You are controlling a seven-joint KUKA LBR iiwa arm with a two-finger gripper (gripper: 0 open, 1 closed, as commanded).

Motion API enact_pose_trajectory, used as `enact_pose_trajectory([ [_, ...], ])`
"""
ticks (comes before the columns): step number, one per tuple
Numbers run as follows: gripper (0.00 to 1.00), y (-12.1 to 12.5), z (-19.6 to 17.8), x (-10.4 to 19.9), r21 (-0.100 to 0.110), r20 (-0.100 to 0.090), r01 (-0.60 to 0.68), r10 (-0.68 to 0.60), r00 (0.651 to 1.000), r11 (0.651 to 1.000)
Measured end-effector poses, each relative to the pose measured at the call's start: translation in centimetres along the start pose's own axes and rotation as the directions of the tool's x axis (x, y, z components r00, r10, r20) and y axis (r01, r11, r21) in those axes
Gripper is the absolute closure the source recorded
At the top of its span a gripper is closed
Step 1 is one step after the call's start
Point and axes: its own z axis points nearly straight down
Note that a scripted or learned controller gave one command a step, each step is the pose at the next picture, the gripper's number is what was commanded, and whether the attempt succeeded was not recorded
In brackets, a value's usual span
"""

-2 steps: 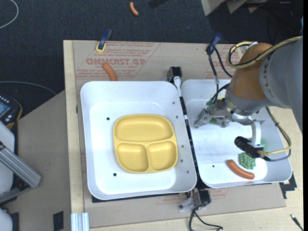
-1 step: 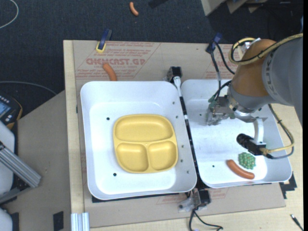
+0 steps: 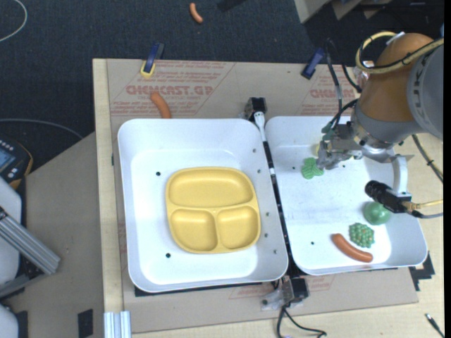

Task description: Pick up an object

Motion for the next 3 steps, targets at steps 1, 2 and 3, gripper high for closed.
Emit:
enact_pose_trajectory([
  [1, 1.00, 0.7, -6.1, 0.5, -0.002, -0.001, 0.003, -0.003, 1.000, 1.000],
  [2, 1.00, 0.8, -7.3, 0.5, 0.002, -0.001, 0.002, -0.002, 1.000, 1.000],
  [3, 1.00, 0.3, -8.0, 5.2, 0.006, -0.005, 0.007, -0.007, 1.000, 1.000],
])
